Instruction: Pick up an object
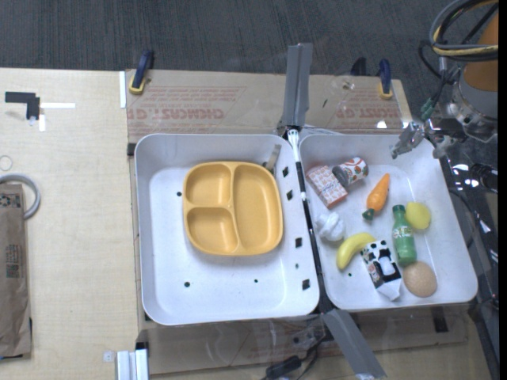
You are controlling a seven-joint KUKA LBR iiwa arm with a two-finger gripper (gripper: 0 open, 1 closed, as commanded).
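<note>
Lying in the right bin (455,212), I am seeing a carrot (378,194), banana (353,248) and green bottle (403,234) waiting near one another, while my gripper (408,141) is hovering over the bin's far corner, holding nothing, its opening impossible to judge.

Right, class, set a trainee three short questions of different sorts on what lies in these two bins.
1. True or false: the yellow tray lies in the left bin.
2. Which thing touches the green bottle? A lemon; B carrot; C banana.
3. Fill in: the gripper hovers over the right bin's ____ rim.

Key: 1 true; 2 A; 3 far.
</note>
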